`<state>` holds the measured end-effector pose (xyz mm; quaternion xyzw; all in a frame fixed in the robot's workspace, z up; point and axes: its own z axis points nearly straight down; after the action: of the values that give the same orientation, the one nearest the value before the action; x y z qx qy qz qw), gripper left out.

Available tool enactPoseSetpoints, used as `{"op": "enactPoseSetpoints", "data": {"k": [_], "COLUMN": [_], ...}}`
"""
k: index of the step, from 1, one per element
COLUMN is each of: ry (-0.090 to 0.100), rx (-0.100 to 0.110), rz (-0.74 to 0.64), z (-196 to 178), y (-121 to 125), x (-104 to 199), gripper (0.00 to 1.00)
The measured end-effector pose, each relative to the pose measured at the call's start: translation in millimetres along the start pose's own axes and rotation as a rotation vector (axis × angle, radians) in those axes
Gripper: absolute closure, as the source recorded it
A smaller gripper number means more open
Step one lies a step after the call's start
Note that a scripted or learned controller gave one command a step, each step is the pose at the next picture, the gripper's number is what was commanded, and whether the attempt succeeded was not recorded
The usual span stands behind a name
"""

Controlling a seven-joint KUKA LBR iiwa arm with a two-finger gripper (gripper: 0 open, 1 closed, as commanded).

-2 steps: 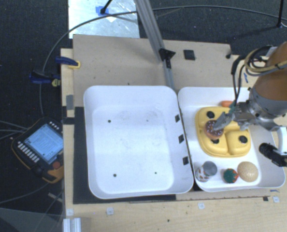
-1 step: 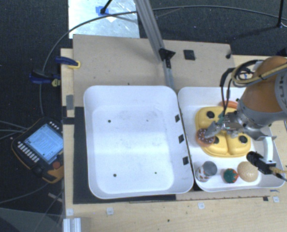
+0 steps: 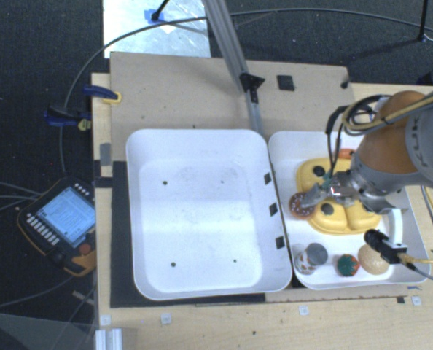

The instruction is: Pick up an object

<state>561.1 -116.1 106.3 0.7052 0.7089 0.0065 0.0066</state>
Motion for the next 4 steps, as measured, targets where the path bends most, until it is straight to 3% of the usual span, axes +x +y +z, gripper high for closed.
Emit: {"op": "enactPoseSetpoints", "data": {"k": [1,2,4], "ry": [0.008,-0.001,-0.001], "rx": [-0.009,0.01,0.012], "rz": [-0.004,0.0,-0.001], "z": [-14.0,-78.8,-174.0], "y": [4.7,7.8,21.3], "x": [4.6,6.5,12.6], "gripper": [1.0,1.0,1.0]}}
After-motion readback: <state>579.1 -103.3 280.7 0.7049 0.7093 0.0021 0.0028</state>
